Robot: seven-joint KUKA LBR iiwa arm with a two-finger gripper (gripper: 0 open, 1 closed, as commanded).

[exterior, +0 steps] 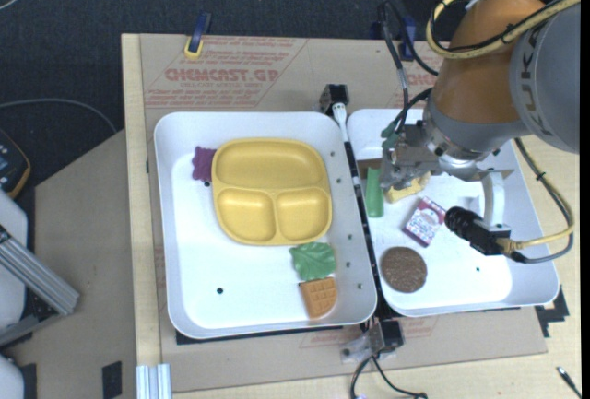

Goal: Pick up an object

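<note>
I'm down over the right bin (530,282), my hand (403,174) lowered at its left edge close to the divider, and from this angle my own wrist hides the tips, so I cannot tell whether anything is gripped or how wide I stand. Right under me lie a slim green stick-like piece (373,194), standing along the bin wall, and a pale yellow chunk (407,193) just beside it; I judge one of these is what I'm after, since I'm parked directly on them. A little nearer the camera sits a small pink-and-white packet (424,222), flat and glossy-looking, and near it a brown round disc (404,268) with a grainy, cookie-like face. Those two lie loose and apart, easy targets if this try fails. Over in the left bin (184,277) a yellow divided plate (273,190), smooth moulded plastic with three hollows, takes the middle; a purple scrap (203,163) touches its left rim, and a crumpled green leafy piece (313,259) sits by an orange waffle-textured piece (319,298) below it.
</note>
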